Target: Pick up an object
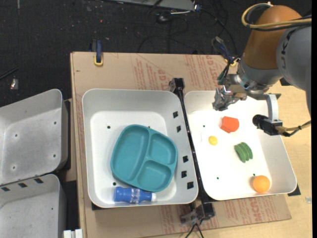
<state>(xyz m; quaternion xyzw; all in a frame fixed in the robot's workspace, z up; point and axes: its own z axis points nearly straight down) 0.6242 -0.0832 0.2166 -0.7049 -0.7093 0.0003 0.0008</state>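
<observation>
2 white bins are sitting side by side. The gripper [225, 99] is hovering over the right bin's [277, 155] far edge, just beyond an orange-red block [229, 124]; its state is hidden, and nothing is visibly held. Next it needs lowering onto that block. The left bin [94, 133] is holding a teal divided plate [143, 157] and blue bottle [132, 195].

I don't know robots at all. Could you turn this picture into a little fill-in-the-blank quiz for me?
1. The teal divided plate lies in the ___ bin.
2. The blue bottle lies on its ___.
3. The item nearest the gripper is the ___ one.
4. The right bin holds ___ small items.

Missing words: left; side; red; four
</observation>
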